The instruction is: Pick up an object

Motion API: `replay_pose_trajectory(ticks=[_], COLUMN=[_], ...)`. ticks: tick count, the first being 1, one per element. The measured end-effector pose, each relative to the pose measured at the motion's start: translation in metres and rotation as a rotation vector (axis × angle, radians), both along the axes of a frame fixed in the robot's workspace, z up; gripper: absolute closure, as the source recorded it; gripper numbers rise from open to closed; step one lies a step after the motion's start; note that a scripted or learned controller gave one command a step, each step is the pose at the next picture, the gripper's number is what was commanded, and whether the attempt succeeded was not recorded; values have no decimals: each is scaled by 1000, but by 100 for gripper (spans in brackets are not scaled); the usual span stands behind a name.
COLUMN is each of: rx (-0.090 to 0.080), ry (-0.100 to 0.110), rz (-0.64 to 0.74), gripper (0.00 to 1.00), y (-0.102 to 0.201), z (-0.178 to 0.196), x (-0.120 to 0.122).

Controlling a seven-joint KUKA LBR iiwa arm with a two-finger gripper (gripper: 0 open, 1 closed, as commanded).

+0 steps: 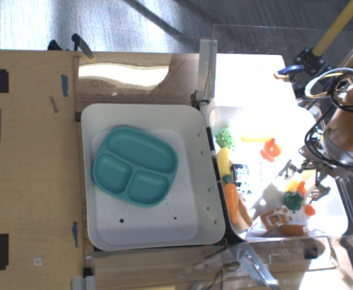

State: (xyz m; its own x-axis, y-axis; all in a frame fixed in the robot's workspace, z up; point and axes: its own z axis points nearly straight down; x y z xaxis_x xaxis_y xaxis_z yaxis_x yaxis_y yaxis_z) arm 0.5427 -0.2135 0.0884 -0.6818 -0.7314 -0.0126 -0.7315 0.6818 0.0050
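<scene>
The right bin (267, 116) holds several toy foods. Along its left wall lie a green broccoli piece (224, 136), a yellow piece (224, 161) and an orange carrot (230, 201). A red-orange piece (271, 149) sits mid-bin. A brown block (277, 219) rests near the front wall. My gripper (302, 181) hangs over the bin's right part, open, with its fingers spread on either side of a small yellow and green toy (293, 198). Nothing is visibly clamped between them. Glare washes out the bin floor.
A teal divided plate (135, 165) lies in the left bin (188, 222). A black and white item (239, 176) lies beside the yellow piece. The arm's orange band (344, 125) and cables crowd the right bin's right edge. A brown board (25, 162) lies left of the bins.
</scene>
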Motion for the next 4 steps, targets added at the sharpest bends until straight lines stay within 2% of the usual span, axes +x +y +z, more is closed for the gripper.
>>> replay_pose_trajectory(ticks=[1, 2, 3, 4], rx=[-12, -1, -10, -11], ry=[-6, 0, 2, -13], rz=[62, -25, -55, -53], gripper=[0, 0, 0, 100], y=[33, 0, 24, 25], z=[1, 0, 2, 14], x=[-51, 4, -43, -39])
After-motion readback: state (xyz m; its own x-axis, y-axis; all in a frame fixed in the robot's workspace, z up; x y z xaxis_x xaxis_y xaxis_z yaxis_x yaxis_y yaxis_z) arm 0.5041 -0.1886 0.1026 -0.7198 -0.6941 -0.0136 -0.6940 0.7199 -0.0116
